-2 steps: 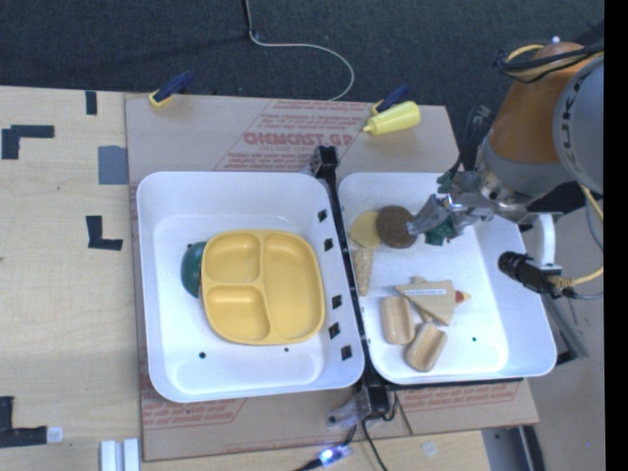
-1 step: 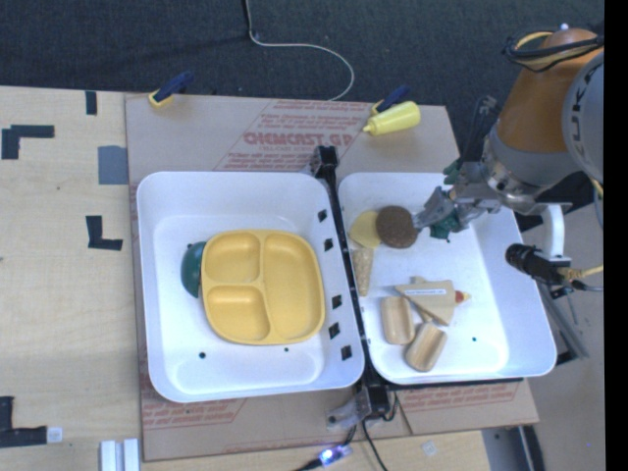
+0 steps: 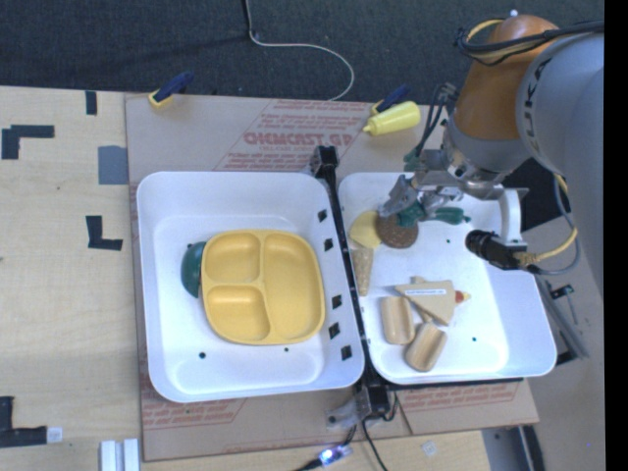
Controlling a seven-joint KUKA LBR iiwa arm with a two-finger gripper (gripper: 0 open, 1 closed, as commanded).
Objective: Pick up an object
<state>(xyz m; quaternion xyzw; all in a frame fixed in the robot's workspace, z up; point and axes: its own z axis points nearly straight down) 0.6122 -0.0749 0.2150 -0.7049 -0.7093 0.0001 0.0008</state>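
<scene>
The arm reaches in from the right, and my gripper (image 3: 415, 206) hangs over the back left part of the right bin (image 3: 510, 356). Just below and left of it lies a round brown piece (image 3: 397, 233); whether the two touch I cannot make out. Beside that piece a pale yellow scoop on a cone (image 3: 364, 246) lies along the bin's left wall. Nearer the front are a tan sandwich wedge (image 3: 435, 299) and two tan bread rolls (image 3: 395, 319) (image 3: 426, 346).
The left bin (image 3: 167, 361) holds a yellow divided plate (image 3: 263, 285) with a dark green object (image 3: 191, 269) poking out from under its left side. A black divider (image 3: 339, 263) separates the bins. A yellow clamp (image 3: 392, 119) sits behind the right bin.
</scene>
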